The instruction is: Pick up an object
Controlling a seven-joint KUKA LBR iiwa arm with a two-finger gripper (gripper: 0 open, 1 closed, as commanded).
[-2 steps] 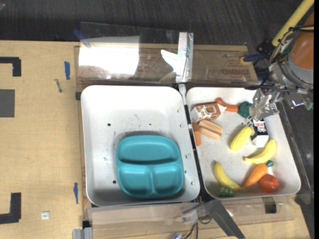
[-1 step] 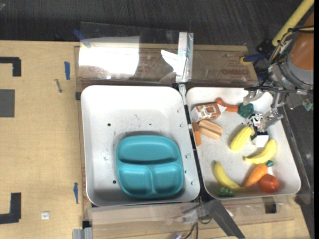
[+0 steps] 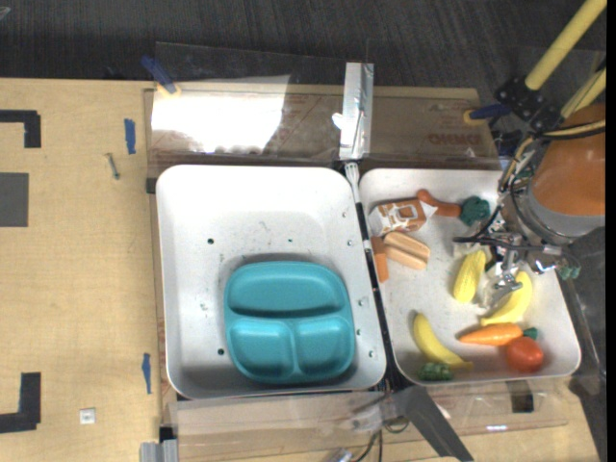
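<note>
near right wall, hand over bananas

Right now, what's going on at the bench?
The arm has reached into the right bin, its tool low over the yellow toy food among the play food there. Whether it has hold of anything can't be told. A banana, carrot and tomato lie near the front. The left bin holds a teal tray.
</note>
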